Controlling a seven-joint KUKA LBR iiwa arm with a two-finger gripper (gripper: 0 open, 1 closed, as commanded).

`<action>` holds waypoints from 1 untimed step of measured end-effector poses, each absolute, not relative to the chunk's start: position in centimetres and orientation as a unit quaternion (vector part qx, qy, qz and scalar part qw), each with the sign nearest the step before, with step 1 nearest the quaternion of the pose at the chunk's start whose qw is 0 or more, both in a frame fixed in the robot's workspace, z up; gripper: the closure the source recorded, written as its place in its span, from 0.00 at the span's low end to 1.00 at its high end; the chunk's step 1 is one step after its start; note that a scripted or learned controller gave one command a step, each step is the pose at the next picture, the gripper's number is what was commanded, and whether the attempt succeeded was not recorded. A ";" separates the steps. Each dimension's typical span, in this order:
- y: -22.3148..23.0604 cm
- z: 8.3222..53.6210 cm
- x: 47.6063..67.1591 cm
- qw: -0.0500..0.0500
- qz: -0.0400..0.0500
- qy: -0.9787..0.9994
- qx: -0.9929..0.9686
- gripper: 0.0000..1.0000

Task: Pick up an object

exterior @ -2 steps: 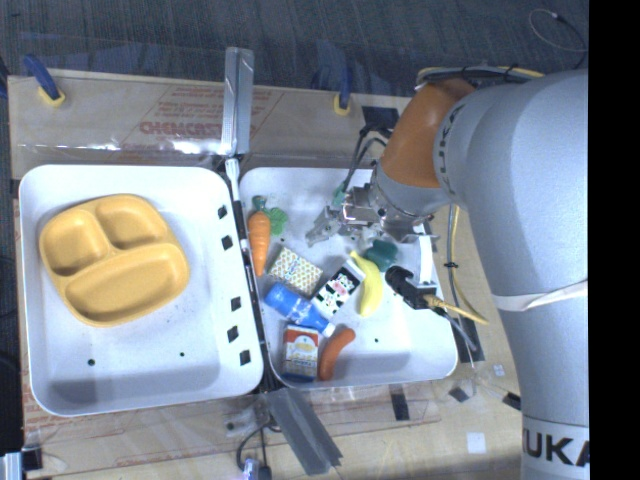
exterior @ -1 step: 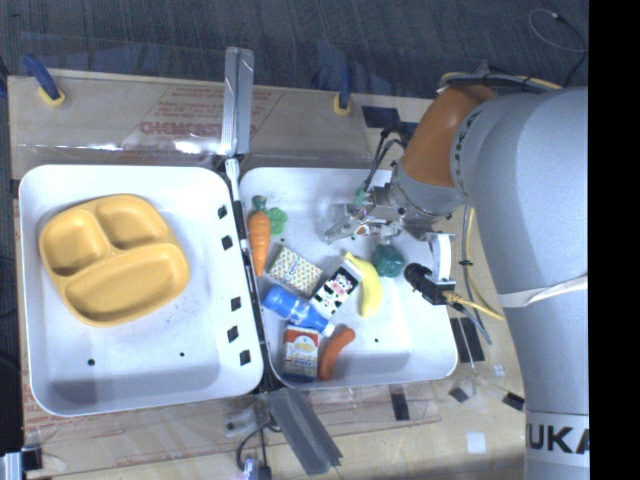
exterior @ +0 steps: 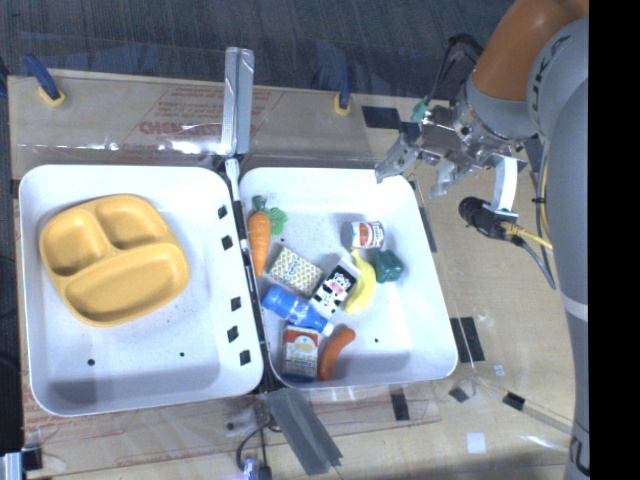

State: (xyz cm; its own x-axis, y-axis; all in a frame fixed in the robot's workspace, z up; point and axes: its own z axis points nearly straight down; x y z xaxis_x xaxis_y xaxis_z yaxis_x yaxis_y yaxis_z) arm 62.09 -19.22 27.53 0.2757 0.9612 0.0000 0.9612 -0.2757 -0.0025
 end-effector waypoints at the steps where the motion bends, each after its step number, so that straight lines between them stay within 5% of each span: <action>1: -16.9 26.8 62.2 0.002 0.002 -0.658 -0.753 0.00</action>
